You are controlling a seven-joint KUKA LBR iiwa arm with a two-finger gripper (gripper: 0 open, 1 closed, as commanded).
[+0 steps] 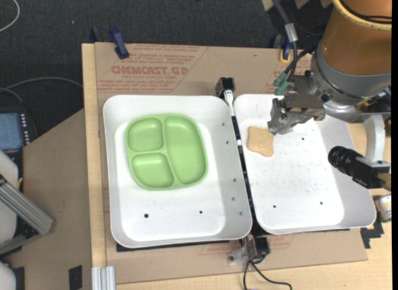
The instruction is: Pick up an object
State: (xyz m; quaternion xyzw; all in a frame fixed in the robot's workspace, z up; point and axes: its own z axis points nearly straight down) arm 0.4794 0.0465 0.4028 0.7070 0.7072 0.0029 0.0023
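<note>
Within right-hand bin (323,214) — tan slab (260,141), near inner wall; tool (278,125) poised just above its upper edge, grip state impossible to tell. Approach step — next, descent and closure required.

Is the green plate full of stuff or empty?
Empty. The green plate lies flat in the left bin, and all three compartments show bare green.

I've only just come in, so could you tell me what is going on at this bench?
A robot arm reaches in from the right, its hand low over the right bin, just beside a tan piece lying near that bin's left wall. The piece rests on the bin floor, not lifted. In the left bin sits a green tray, untouched.
</note>
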